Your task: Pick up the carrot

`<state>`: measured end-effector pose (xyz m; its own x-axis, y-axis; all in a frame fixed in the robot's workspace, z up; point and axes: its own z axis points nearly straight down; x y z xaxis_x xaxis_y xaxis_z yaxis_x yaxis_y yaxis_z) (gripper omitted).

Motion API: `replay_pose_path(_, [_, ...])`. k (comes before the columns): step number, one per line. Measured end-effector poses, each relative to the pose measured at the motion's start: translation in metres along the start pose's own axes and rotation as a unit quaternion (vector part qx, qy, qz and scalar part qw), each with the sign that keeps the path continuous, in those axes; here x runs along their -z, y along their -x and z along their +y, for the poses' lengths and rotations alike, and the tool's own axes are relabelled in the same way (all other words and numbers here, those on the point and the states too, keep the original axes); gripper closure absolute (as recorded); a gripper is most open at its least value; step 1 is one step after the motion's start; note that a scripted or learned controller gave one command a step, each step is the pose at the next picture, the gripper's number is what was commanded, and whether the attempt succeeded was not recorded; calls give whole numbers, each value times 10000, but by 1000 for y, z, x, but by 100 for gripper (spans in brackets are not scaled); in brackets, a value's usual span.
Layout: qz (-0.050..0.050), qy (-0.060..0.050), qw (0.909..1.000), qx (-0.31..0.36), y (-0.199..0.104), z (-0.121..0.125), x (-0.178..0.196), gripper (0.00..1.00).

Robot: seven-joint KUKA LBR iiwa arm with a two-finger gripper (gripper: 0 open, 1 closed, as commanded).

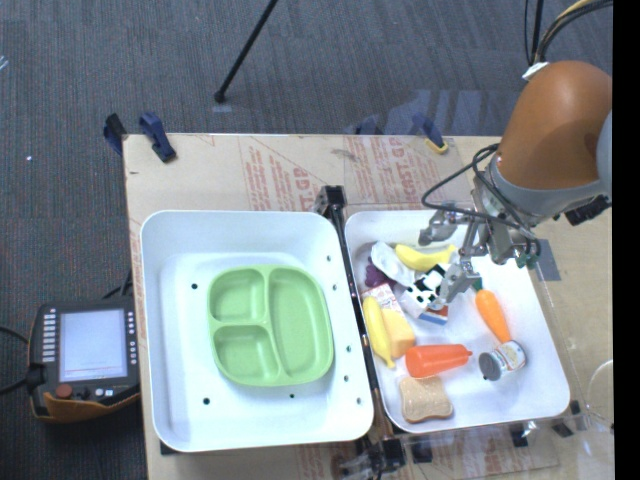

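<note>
The carrot (492, 314) lies in the right bin (548, 388), its long axis slanting from upper left to lower right (which end is the tip cannot be told). The claw (462, 273) hangs just left of it, fingers parted narrowly, holding nothing.

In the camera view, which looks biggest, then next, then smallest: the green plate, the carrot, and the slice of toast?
1. green plate
2. and 3. carrot and slice of toast look about alike, so I won't rank them.

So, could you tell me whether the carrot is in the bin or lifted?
In the bin: the carrot lies flat on the right bin's floor, beside the gripper.
</note>
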<state>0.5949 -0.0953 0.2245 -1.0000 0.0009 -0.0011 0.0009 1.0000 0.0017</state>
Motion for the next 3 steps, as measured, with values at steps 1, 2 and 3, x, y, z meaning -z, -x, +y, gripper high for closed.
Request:
replay_pose_path(1, [26, 19, 9805, 1962, -3, -62, -112, 0])
replay_pose_path(2, [-69, -35, 9668, 2555, -20, -117, -130, 0])
replay_pose_path(3, [-87, -22, 9664, 2569, -18, -114, -120, 100])
